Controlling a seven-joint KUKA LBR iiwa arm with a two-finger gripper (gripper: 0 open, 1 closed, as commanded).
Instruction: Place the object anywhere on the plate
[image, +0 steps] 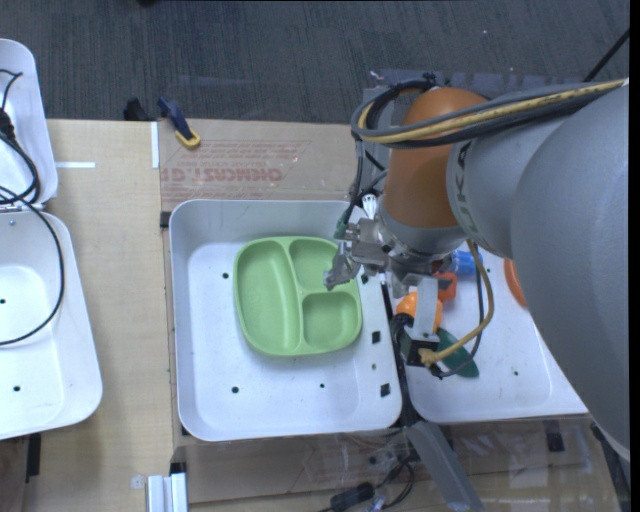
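Jaws (340, 272) over plate rim | one green plate (285, 300) | two bins (200, 330)

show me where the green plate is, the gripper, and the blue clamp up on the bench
green plate (268, 295), camera view, floor of its large left compartment.
gripper (340, 272), camera view, its tip over the plate's right edge.
blue clamp (176, 122), camera view, middle of its body.

Left bin (200, 330): green plate (296, 296) sits centre; bare white floor open along its left, front and rear. Arm (470, 190) overhangs the divide between bins and the plate's right edge, blocking access there. Right bin (520, 390): front corner open.
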